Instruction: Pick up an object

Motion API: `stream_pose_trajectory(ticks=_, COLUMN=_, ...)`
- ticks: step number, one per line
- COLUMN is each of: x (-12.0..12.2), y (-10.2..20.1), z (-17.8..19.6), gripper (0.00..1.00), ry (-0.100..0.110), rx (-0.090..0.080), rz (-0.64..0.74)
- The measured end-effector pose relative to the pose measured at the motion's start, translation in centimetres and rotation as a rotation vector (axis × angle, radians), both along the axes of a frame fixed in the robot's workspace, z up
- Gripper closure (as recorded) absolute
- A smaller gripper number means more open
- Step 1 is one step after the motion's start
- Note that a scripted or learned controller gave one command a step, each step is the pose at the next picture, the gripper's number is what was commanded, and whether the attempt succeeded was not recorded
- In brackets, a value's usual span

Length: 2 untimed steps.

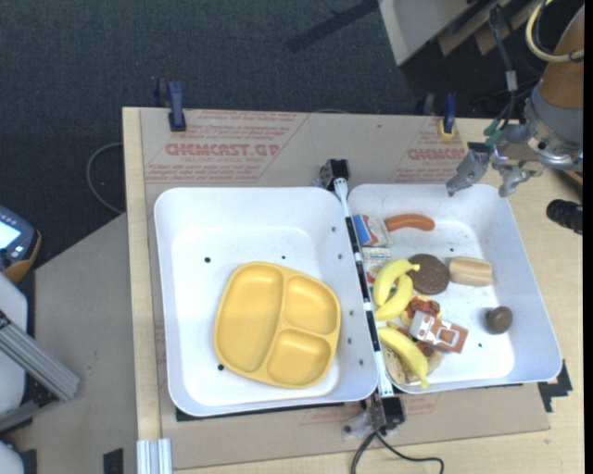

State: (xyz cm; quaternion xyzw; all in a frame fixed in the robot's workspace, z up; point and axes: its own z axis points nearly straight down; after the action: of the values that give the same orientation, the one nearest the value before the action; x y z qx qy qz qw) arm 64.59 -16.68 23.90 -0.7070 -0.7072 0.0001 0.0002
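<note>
A yellow plastic three-compartment tray [277,323] lies in the left white bin [185,231]; the grey gripper [486,172], fingers spread, hovers over the right white bin's [528,268] far edge.

bench board [278,139] printed with red lettering, centre frame. two blue clamps on its top edge: one upper left [174,104], one upper right [447,115]. dark carpet [139,46] across the upper left. black clip [334,171] at the top of the seam between the bins, another [387,411] at the bottom. cardboard [445,28] at top right.
</note>
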Motion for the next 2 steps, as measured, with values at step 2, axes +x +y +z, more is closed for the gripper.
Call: stream_pose_trajectory(ticks=2, x=-6.1, y=6.3, z=-15.3, gripper=0.00, ry=-0.012, rx=-0.001, rz=0.001)
